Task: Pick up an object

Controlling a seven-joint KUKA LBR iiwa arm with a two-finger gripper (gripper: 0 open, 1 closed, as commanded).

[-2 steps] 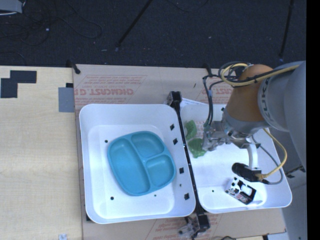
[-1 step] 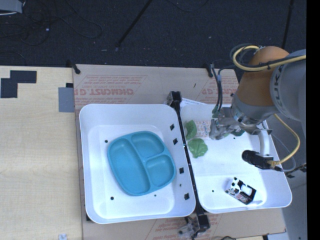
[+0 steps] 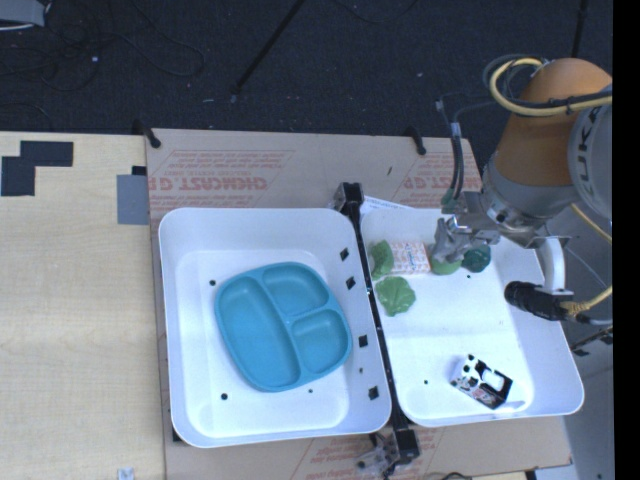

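Observation:
My gripper (image 3: 452,246) hangs low over the far part of the right bin (image 3: 540,368), below the arm's orange band (image 3: 545,118). Right under it lies a small green piece (image 3: 444,264), and a teal round object (image 3: 478,259) sits just to its right, touching or nearly touching it. A pink-and-white packet (image 3: 408,257) lies just left of the gripper. Two leafy green pieces sit further left, one (image 3: 381,258) near the bin's divider and one (image 3: 396,295) a little nearer the front. A black-and-white object (image 3: 480,383) rests at the front right.
The left bin (image 3: 190,268) holds a blue divided plate (image 3: 282,323). A black divider (image 3: 362,298) runs between the bins. A black cable end (image 3: 535,300) juts over the right bin's right side. Bare white floor spans the right bin's middle.

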